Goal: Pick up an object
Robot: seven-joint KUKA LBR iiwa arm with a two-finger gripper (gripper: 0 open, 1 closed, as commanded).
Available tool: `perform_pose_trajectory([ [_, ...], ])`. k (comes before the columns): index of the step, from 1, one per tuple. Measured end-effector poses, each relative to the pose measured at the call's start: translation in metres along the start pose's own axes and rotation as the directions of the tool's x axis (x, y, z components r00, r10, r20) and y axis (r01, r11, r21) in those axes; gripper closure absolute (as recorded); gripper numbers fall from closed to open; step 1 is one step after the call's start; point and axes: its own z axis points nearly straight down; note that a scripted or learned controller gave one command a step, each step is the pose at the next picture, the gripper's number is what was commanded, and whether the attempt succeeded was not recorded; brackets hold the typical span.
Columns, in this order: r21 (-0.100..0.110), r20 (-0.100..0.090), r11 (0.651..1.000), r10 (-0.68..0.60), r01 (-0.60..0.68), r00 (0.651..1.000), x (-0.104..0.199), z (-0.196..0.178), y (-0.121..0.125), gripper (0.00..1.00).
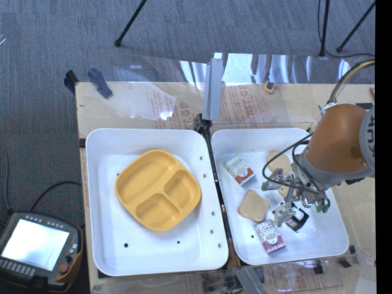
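At the far left, by the 8 o'clock corner, a pendant [38,247] with a lit screen lies on the carpet beside the table [141,103]. The left bin [98,164] holds a yellow plate [158,189] with three compartments, lying flat near the bin's middle. A grey upright post [212,90] stands at 12 o'clock between the two bins. In the right bin [233,141], a small red and white carton [239,169] lies toward 11 o'clock. A slice of toast [253,206] lies near the bin's centre. A red and white packet [270,236] lies at 6 o'clock, near the front wall. A tan round piece [277,162] sits at 1 o'clock, partly covered by the arm's cables. The arm [340,146] comes in from 3 o'clock, its orange band over the bin's right side. The end effector [286,210] hangs low over the bin, just right of the toast and above the packet. A small black and white thing [298,218] lies right beside it, at its 4 o'clock. Whether the end effector is spread or closed, I cannot tell; nothing is seen held in it.
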Motion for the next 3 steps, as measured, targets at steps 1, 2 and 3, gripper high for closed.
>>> perform_pose_trajectory([
  [1, -0.001, -0.001, 1.0, -0.011, 0.011, 1.0, -0.002, -0.011, 0.004, 1.0],
  [2, -0.004, -0.005, 0.982, -0.191, 0.191, 0.982, 0.014, -0.076, 0.059, 1.0],
  [3, -0.008, -0.008, 0.924, -0.382, 0.382, 0.924, 0.043, -0.095, 0.147, 1.0],
])
